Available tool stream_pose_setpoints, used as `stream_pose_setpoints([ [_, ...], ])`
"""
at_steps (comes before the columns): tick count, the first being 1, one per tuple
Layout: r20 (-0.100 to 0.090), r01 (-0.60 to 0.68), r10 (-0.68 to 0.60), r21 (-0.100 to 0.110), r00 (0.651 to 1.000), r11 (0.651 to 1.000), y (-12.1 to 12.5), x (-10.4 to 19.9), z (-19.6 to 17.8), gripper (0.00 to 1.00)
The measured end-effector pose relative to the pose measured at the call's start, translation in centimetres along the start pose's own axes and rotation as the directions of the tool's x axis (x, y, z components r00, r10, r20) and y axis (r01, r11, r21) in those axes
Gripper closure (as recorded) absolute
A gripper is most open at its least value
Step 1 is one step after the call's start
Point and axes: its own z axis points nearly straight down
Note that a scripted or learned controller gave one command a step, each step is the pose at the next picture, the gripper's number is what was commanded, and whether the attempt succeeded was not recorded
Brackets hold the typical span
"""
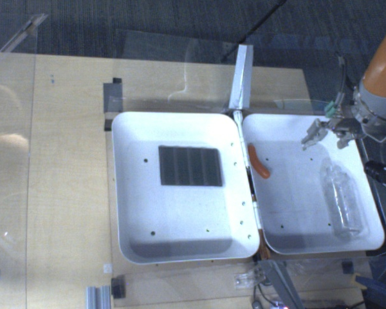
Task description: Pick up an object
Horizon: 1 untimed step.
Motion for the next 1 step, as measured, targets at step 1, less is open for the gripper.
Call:
stream_pose_setpoints([
  [1, -0.001, 0.002, -0.002, 0.002, 1.0, 1.0, 3.55, 6.36, 6.61, 0.0],
])
